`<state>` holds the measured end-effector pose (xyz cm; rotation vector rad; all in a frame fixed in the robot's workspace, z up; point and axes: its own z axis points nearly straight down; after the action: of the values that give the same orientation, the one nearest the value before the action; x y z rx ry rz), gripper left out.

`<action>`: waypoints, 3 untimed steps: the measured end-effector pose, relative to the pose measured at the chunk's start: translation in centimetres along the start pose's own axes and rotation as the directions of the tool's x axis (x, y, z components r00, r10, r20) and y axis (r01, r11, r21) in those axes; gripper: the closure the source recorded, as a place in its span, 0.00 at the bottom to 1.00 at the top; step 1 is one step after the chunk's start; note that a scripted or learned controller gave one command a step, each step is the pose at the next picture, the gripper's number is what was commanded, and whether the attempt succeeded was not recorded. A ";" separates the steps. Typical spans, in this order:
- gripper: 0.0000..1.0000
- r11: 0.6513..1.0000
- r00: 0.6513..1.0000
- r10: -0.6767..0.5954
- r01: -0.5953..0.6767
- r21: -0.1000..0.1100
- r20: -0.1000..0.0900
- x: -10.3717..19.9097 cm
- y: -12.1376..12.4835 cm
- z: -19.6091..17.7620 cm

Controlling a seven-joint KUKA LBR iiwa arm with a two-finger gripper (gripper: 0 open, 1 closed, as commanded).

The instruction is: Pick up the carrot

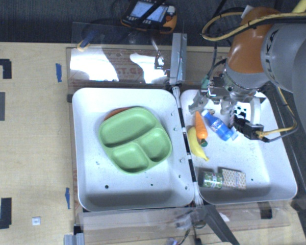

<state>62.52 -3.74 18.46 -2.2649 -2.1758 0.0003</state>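
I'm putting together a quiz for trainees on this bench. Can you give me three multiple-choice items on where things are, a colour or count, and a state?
1. Where does the small orange carrot lie?
A. In the left bin, on the tray
B. In the right white bin, near its left wall
C. On the wooden bench outside the bins

2. How many compartments has the green plastic divided tray?
A. Two
B. Three
C. Five

3. How does the yellow banana lie against the carrot?
A. Right beside it, at its lower end
B. At the far side of the bin
C. In the other bin

Answers: 1 B, the carrot lies just right of the wall between the bins. 2 B, one large section and two smaller ones show. 3 A, their ends meet or overlap.
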 end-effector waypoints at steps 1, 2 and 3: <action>0.00 1.000 1.000 -0.021 0.021 -0.003 0.001 -1.5 1.1 0.0; 0.00 0.999 0.999 -0.039 0.039 -0.002 0.000 -5.5 0.4 9.2; 1.00 0.999 0.999 -0.037 0.037 -0.004 0.000 -5.5 0.5 8.2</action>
<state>62.77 -9.24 10.27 -2.2261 -2.2192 -0.0034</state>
